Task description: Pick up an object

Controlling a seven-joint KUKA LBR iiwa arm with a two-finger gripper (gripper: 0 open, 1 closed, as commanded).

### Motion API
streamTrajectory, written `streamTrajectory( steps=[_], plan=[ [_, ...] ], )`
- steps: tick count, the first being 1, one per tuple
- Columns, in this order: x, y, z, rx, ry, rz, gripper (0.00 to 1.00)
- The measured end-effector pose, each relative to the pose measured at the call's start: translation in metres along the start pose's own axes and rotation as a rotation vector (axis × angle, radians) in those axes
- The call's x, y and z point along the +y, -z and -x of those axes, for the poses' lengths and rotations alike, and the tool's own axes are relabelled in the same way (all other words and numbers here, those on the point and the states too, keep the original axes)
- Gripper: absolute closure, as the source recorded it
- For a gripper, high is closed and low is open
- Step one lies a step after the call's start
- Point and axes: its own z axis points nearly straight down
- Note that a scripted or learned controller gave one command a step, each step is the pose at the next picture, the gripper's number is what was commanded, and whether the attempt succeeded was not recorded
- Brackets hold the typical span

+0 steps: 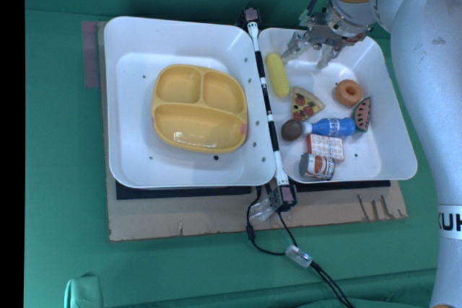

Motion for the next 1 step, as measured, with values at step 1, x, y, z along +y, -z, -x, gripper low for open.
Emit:
streamTrajectory(
  steps=[1],
  plan=[
    [-0.0123, -0.0001, 0.0007, -0.003, -0.003, 0.018, 0.00]
  ],
)
